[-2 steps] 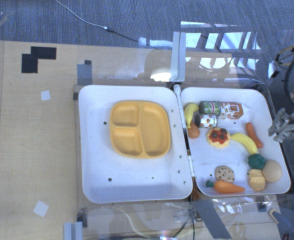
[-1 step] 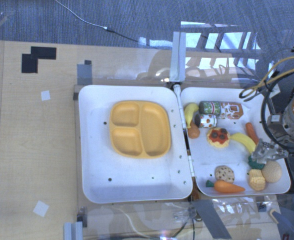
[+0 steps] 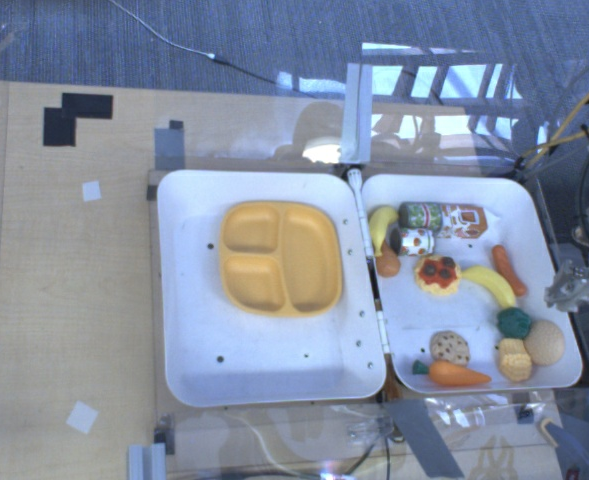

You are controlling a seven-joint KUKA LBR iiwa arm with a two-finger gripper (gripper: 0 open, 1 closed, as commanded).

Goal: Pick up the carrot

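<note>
The carrot (image 3: 457, 374) is orange with a small green top. It lies flat near the front edge of the right bin (image 3: 539, 223), with its tip pointing right. A cookie (image 3: 449, 346) sits just behind it, and a yellow lumpy toy (image 3: 515, 360) is to its right. My gripper (image 3: 577, 289) shows as a grey metal piece at the far right, just outside the right bin's rim. It is well to the right of the carrot and farther back, and nothing is seen in it.
The right bin also holds a banana (image 3: 489, 284), a pizza slice (image 3: 437, 274), a sausage (image 3: 508, 270), cans (image 3: 423, 216), a box (image 3: 465, 222), broccoli (image 3: 515, 321) and a tan ball (image 3: 546, 342). A yellow divided plate (image 3: 279, 258) sits in the left bin (image 3: 189, 298).
</note>
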